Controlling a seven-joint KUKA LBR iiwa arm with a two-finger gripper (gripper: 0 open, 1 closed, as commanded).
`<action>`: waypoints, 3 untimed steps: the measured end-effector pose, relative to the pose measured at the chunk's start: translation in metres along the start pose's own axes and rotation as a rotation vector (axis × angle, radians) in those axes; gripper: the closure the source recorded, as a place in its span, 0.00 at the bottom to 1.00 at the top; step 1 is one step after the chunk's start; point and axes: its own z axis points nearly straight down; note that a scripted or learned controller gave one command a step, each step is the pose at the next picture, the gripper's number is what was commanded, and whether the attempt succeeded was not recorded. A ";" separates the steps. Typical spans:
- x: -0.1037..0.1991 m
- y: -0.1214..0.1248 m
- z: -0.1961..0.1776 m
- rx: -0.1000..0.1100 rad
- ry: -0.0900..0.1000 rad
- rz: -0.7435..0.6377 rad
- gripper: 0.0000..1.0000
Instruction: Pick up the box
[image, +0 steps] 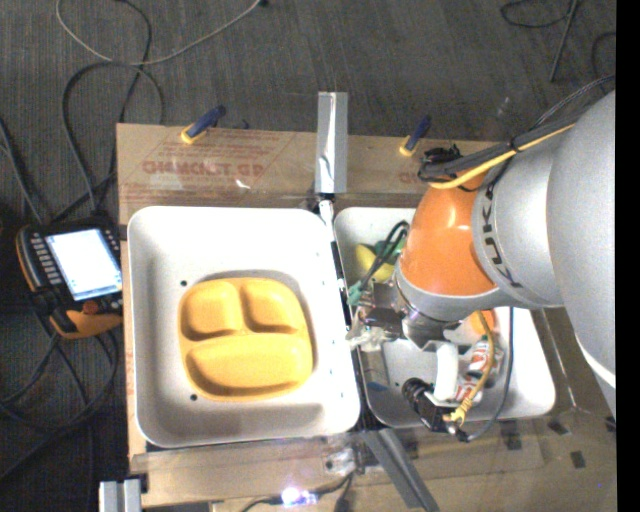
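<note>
**Figure.** Overhead view of the two-bin bench. The box (483, 354) appears only as a small white corner with red-orange print. It lies in the right bin (530, 392), toward that bin's middle, and most of it is covered by the arm; its full outline cannot be made out. The gripper (372, 322) is seen in part as metal hardware under the wrist. It hangs over the left half of the right bin, near the wall shared with the neighbouring bin and apart from the box. Whether it is open or closed cannot be told, and nothing can be seen in its hold. The arm (560, 190), grey with an orange band (445, 245), reaches in from the right and spans much of the right bin. A yellow-green object (364, 260) sits in that bin's upper left corner, with a green item (393, 238) just beside it. The left bin (150, 300) holds a yellow tray (246, 335) with three compartments, lying flat at its centre. Behind the bins, two blue clamps (203, 123) pin a brown board (200, 180). A lit handheld screen (78, 262) rests left of the bench.
</note>
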 end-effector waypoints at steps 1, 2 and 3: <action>0.000 -0.001 -0.006 0.008 -0.002 0.000 1.00; 0.025 -0.004 -0.006 0.001 -0.001 0.107 1.00; 0.003 -0.001 0.000 0.002 0.000 0.164 1.00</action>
